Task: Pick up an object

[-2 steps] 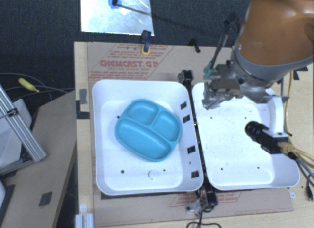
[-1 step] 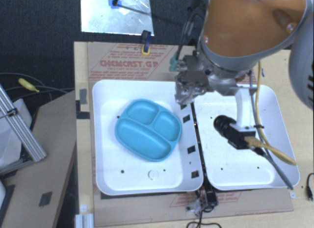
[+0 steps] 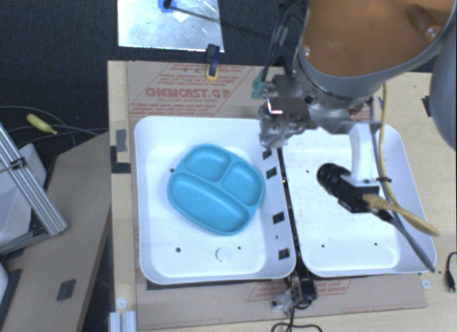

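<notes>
Bins: I count two. The left bin [image 3: 143, 202] and the right bin [image 3: 357, 259] are both shallow and white, and they sit side by side with their long edges touching.
Task thing: I see one blue plate [image 3: 214, 188] with three compartments, two smaller ones on the far side and one long one on the near side.
Plate position: it lies flat on the floor of the left bin, about central and turned at a slant to the bin walls. There is white floor showing all round it.
Arm: there is one arm [image 3: 364, 23], grey with an orange band, coming in from the right and filling the upper right of my view.
Gripper: there is one gripper [image 3: 273, 132], hanging over the far end of the seam between the two bins.
Gripper state: I cannot tell from this camera whether it is released or clenched, and I see nothing held in it.
Gripper to plate: it is near the plate's far right edge but apart from it, with a strip of white floor between them.
Seam markers: I count four small black squares [image 3: 278, 218] along the line where the bins meet.
Base: one cardboard sheet [image 3: 182, 88] with red lettering lies under both bins.
Beyond the bench: one shiny metal sheet [image 3: 171, 9] lies on the dark floor at the far side.
</notes>
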